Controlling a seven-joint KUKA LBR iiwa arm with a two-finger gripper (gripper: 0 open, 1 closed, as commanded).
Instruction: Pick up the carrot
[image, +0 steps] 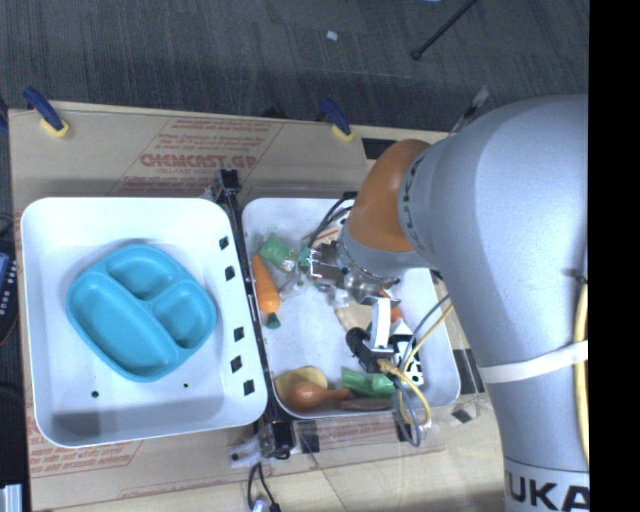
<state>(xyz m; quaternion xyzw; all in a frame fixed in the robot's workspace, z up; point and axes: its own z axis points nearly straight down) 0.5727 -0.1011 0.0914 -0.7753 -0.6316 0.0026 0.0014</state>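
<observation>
Two shallow white bins are seen from above on a brown cardboard-covered bench (150, 150). The carrot (265, 287), orange and slim, is taken as the landmark here. It lies in the right bin (440, 380), close against that bin's left wall, with its long axis running nearly along the wall, from far end to near end of the bin.

The gripper (325, 265) is seen just to the right of the carrot, near the carrot's far end, hanging from the grey arm's orange-banded wrist (385, 205). Nothing is seen between its parts, and whether it stands wide or narrow cannot be told, as the wrist and cables blur into the clutter. The carrot is judged to lie to the gripper's left, so a short sideways shift toward the wall is judged to be needed, with the closing direction set across the carrot's long axis. The nearby wall is judged to leave little room on that side.

A green item (272, 248) is seen just beyond the carrot's far end. Nearer the camera than the carrot, a yellowish-brown food piece (305, 387) and a green piece (365, 381) are seen.

To the carrot's left, the left bin (60, 420) holds a blue divided plate (142, 310). Dark floor (200, 50) is seen beyond the bench.
</observation>
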